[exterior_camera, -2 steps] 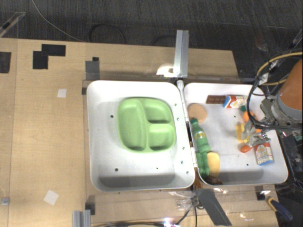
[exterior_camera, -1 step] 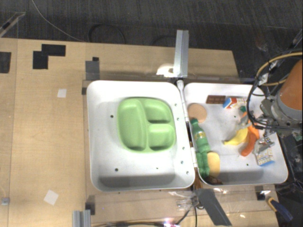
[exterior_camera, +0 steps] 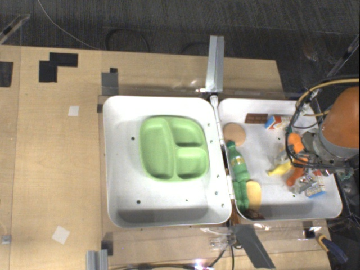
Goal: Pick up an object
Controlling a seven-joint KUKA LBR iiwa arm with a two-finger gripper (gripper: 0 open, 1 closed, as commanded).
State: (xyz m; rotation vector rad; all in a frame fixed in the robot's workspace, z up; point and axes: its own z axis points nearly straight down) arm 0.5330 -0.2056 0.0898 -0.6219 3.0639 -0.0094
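Gripper state cannot be told; the grey arm with its orange band (exterior_camera: pixel 342 120) hangs over the right edge of the right white bin (exterior_camera: pixel 264 202), above a clutter of small orange, yellow and blue-white items (exterior_camera: pixel 301 176); a green plastic bottle (exterior_camera: pixel 239 173) lies along that bin's left wall, a tan round disc (exterior_camera: pixel 235 133) above it; the left white bin (exterior_camera: pixel 118 167) holds a green sectioned plastic tray (exterior_camera: pixel 171 148).

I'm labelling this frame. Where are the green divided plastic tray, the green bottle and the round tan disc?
green divided plastic tray (exterior_camera: pixel 171 148), camera view, its centre ridge.
green bottle (exterior_camera: pixel 239 175), camera view, its body.
round tan disc (exterior_camera: pixel 234 133), camera view, its face.
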